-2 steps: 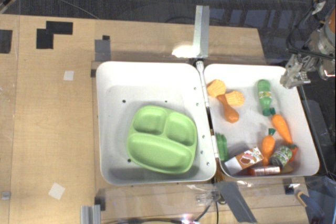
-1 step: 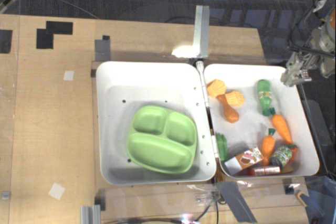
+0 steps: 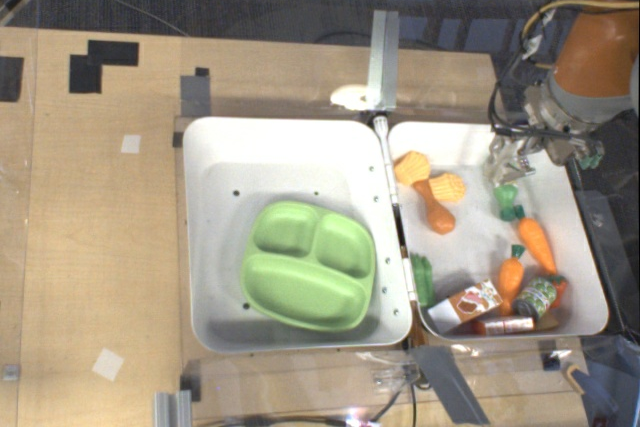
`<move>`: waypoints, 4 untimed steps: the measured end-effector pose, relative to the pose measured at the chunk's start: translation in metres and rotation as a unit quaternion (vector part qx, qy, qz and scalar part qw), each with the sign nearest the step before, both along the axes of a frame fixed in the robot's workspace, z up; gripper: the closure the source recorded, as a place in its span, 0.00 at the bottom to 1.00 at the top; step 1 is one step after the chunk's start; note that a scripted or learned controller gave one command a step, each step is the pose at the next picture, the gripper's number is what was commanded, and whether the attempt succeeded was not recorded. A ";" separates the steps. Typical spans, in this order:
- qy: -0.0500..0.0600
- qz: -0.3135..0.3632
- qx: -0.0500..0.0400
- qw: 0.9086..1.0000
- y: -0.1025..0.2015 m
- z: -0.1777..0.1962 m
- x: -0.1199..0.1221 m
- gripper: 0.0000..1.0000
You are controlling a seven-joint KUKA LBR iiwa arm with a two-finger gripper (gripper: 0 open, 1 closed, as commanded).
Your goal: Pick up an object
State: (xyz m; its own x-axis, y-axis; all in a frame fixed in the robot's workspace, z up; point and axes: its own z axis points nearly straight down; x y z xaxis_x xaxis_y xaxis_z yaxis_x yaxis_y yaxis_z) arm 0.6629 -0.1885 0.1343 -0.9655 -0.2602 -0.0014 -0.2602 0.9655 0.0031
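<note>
the gripper [image 3: 512, 162] hangs over the far right part of the right bin [image 3: 470, 140], at about two o'clock from the middle of the view. its metal fingers [image 3: 503, 160] point down toward the bin floor and look a little apart, with nothing between them. just below the gripper, toward six o'clock, a small green toy [image 3: 508, 201] lies on the white floor, near the fingertips, though whether they touch cannot be told from this angle.

further toward five o'clock from that green piece a carrot [image 3: 537, 245] lies slanted, and a second, smaller carrot [image 3: 511, 277] stands just beside it at seven o'clock. at the near edge of the bin, a dark round jar [image 3: 539, 298] with a green label, a small printed carton [image 3: 470, 302] and a red tube [image 3: 503, 325] crowd together. a green pepper-like piece [image 3: 421, 279] leans against the bin's left wall.

at nine o'clock from the gripper, well apart from it, three orange-yellow toys sit close together: a rounded yellow-orange piece [image 3: 411, 167], a ridged yellow one [image 3: 450, 186] and an orange drumstick-like shape [image 3: 438, 212] touching them.

the left bin [image 3: 215, 155] holds a green divided plate [image 3: 309, 265], lying flat toward its near right.
</note>
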 end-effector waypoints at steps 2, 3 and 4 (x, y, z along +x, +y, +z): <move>-0.004 0.216 -0.003 0.976 0.002 0.011 -0.135 1.00; -0.005 0.385 -0.004 0.923 -0.017 0.017 -0.134 1.00; -0.003 0.615 -0.003 0.789 -0.010 -0.016 -0.174 1.00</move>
State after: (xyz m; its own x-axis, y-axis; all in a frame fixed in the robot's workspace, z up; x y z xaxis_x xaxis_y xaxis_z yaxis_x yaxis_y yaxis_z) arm 0.4888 -0.1989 0.1185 0.0167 -0.9999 -0.0005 -0.9998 -0.0167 -0.0060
